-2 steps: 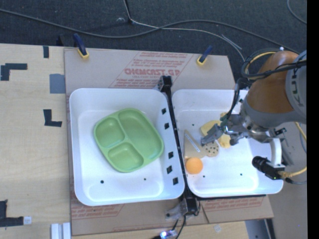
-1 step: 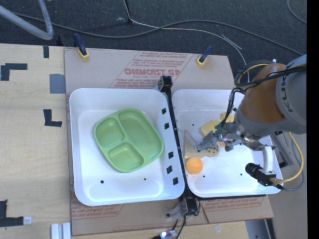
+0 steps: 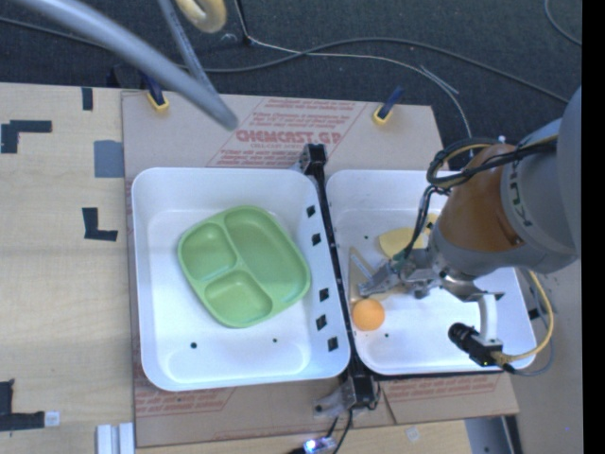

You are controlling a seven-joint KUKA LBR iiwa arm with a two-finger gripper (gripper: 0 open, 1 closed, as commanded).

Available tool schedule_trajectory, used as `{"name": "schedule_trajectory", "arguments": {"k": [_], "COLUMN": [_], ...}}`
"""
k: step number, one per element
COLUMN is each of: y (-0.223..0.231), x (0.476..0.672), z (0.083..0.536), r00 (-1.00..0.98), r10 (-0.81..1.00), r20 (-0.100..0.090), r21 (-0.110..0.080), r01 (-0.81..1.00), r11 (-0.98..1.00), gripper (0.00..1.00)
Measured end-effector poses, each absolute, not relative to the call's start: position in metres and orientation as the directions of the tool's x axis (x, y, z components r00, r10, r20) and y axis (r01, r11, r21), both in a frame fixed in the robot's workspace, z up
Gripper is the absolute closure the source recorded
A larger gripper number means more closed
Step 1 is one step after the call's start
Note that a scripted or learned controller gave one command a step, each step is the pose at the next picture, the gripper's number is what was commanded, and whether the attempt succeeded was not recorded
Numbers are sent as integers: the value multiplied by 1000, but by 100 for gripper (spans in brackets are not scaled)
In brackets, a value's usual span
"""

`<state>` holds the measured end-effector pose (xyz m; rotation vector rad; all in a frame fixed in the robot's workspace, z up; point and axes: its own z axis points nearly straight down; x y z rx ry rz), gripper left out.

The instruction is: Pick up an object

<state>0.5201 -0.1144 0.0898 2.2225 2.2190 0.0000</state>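
Note:
An orange ball (image 3: 368, 315) lies in the right bin (image 3: 425, 189), close to its left wall and near the front. A pale yellow object (image 3: 396, 241) sits further back in the same bin, partly hidden by the arm. My gripper (image 3: 371, 279) reaches in from the right and hangs low over the bin, just behind the ball, its metal fingers (image 3: 364, 274) pointing left. I see nothing held between them.
The left bin (image 3: 156, 253) holds a green divided tray (image 3: 244, 265). A black divider with clips (image 3: 324, 253) runs between the two bins. The grey arm with its orange band (image 3: 477, 220) covers the right bin's right side. Cables lie behind the bench.

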Motion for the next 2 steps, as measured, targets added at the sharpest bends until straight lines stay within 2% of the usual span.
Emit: {"name": "schedule_trajectory", "arguments": {"k": [1, 2], "y": [-112, -105], "x": [523, 520], "z": [105, 151], "r00": [-2, -2], "r10": [1000, 1000], "r20": [2, 0], "r21": [7, 2], "r01": [1000, 1000], "r11": [2, 2], "gripper": [100, 100]}}
